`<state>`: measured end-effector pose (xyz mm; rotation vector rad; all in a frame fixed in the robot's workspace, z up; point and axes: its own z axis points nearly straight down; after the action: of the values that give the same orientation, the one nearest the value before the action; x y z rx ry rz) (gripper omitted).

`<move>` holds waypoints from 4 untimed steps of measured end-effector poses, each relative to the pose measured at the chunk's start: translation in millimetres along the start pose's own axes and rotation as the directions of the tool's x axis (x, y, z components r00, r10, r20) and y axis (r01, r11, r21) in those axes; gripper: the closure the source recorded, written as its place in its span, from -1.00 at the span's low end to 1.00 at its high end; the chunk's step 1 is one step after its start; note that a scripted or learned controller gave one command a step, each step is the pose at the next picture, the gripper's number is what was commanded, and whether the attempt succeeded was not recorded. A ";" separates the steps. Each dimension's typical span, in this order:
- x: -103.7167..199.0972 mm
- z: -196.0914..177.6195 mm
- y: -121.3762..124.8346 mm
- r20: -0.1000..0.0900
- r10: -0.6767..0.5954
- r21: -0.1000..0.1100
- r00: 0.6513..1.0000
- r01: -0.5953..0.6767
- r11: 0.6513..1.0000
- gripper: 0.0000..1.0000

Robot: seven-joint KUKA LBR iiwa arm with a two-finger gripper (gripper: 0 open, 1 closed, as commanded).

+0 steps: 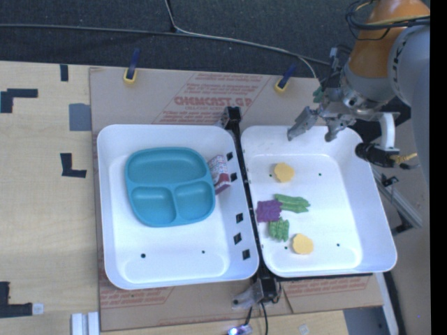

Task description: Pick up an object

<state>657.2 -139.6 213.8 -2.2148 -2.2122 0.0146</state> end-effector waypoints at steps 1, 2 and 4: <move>0.3 -7.9 2.7 0.002 -0.003 -0.013 1.000 0.003 1.000 -1.00; 3.1 37.3 10.4 0.002 -0.003 -0.011 1.000 0.003 1.000 -1.00; 4.9 130.2 11.4 0.004 -0.004 -0.016 1.000 0.004 1.000 -1.00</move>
<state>666.7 -134.5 83.4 -2.2201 -2.2268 0.0019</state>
